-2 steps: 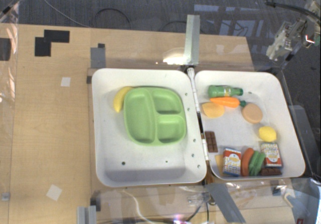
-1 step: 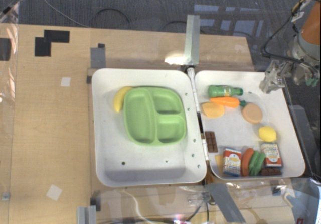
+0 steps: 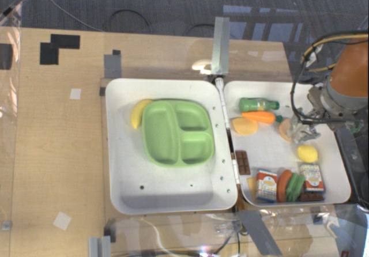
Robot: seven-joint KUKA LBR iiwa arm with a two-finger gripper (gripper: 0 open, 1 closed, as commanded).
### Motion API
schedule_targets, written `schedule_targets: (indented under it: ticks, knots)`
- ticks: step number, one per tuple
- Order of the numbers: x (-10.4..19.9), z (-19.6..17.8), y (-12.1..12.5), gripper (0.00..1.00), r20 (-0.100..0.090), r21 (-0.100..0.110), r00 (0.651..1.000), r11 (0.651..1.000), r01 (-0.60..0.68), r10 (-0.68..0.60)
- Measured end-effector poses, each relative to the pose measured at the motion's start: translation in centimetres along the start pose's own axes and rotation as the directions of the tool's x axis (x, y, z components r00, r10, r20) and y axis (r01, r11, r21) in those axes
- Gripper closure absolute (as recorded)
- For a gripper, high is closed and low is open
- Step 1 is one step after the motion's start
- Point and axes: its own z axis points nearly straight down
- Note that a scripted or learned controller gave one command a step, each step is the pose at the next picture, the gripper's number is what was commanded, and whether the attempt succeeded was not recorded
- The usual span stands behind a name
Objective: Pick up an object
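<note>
So, quick status from my remote seat. My gripper (image 3: 304, 131) is hanging low over the right bin (image 3: 345, 191), reaching in from the bin's right side, and it sits just above the yellow lemon (image 3: 308, 154). That lemon is my landmark for everything else.

Honestly I can't tell how the jaws stand; from this slanted top view the metal bits blur together, and I see nothing clamped in there.

The closest candidates: the lemon lies just toward the near edge of the bin from the gripper, close but apart. A pale peach-coloured round thing (image 3: 285, 129) sits up and left of the lemon, right against the gripper's left side, maybe touching, hard to say. Further left of that is the orange carrot (image 3: 259, 117), long axis running left-right, with a green bottle (image 3: 259, 104) lying parallel just beyond it.

My guess is the lemon is the easy pick: it's roundish, so jaw orientation barely matters, and it needs only a small shift toward the bin's near edge. The packed cluster of boxes (image 3: 266, 185) below the lemon looks too crowded.
</note>
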Motion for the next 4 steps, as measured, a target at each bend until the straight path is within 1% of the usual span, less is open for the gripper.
schedule_targets:
  ticks: [1,2,3,4]
  knots:
    - [-0.1,-0.3,-0.1,0.0,0.004,0.003,1.0,1.0,0.0,0.0]
    - [-4.8,3.4,6.1,0.0,0.012,0.007,0.999,0.999,0.043,-0.043]
    - [-12.0,3.7,7.1,0.0,0.009,0.004,1.0,1.0,-0.011,0.011]
    - [-12.3,2.1,6.9,1.0,0.023,0.01,1.0,1.0,-0.013,0.013]
